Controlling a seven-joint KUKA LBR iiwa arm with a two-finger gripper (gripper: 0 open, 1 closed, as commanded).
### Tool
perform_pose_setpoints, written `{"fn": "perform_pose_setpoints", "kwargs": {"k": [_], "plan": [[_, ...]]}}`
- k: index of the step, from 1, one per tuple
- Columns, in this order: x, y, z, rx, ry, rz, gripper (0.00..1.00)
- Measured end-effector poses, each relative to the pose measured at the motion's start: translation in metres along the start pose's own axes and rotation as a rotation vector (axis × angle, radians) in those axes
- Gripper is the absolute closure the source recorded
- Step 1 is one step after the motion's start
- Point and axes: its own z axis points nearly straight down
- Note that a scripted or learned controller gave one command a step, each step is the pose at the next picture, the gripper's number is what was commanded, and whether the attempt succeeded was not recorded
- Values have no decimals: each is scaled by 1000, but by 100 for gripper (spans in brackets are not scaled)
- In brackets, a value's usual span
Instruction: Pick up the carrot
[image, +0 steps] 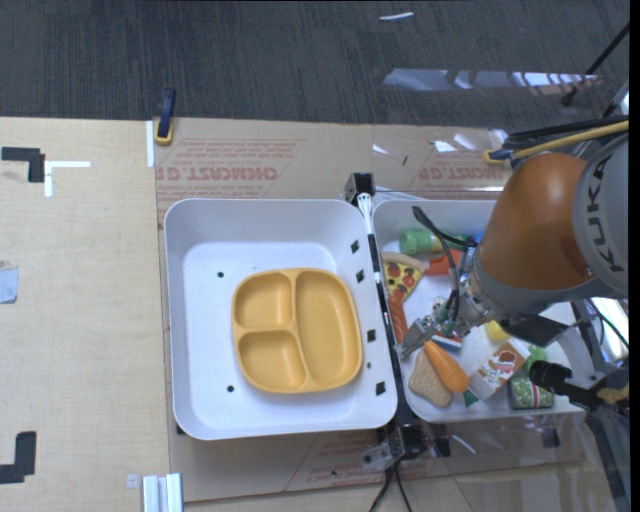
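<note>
Hovering over right bin (455, 418), fingers (428, 333) seemingly spread, gripping nothing; carrot (446, 366) just below, on bread slice (429, 384).

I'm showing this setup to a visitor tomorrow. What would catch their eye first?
The yellow divided plate, alone in the left bin. Then the arm's big orange band over the right bin, where toy foods crowd together, among them the carrot beside the gripper.

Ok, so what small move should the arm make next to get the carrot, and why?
Probably lower the hand a little toward the carrot. The hand sits just up and left of the carrot, which lies in the right bin against a bread slice, with nothing between its fingers.
</note>
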Motion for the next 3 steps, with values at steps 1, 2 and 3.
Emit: {"fn": "perform_pose_setpoints", "kwargs": {"k": [1, 2, 3], "plan": [[0, 0, 0, 0, 0, 0, 0], [0, 0, 0, 0, 0, 0, 0], [0, 0, 0, 0, 0, 0, 0]]}}
